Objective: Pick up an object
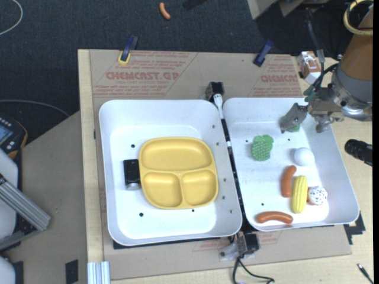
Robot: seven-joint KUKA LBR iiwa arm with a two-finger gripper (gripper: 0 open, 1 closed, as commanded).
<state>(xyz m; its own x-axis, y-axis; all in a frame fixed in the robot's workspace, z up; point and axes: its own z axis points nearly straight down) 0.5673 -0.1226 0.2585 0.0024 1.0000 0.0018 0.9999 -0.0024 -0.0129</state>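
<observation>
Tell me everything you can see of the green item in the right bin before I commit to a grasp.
The green item looks like a toy broccoli: a bumpy, rounded, bright green lump, likely plastic or foam. It lies on the right bin's floor in the upper middle, touching nothing. The white ball sits apart to its right, the sausages and corn lower down. The gripper hangs above and to its right, not touching it.

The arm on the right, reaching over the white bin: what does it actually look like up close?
It is a thick, rounded grey arm with a wide orange band above its wrist. At its tip sits a small grey metal pincer built from angular, bracket-like pieces, much thinner than the arm itself. A dark cable runs down beside the arm towards the wrist. The picture is too coarse to show any markings.
</observation>
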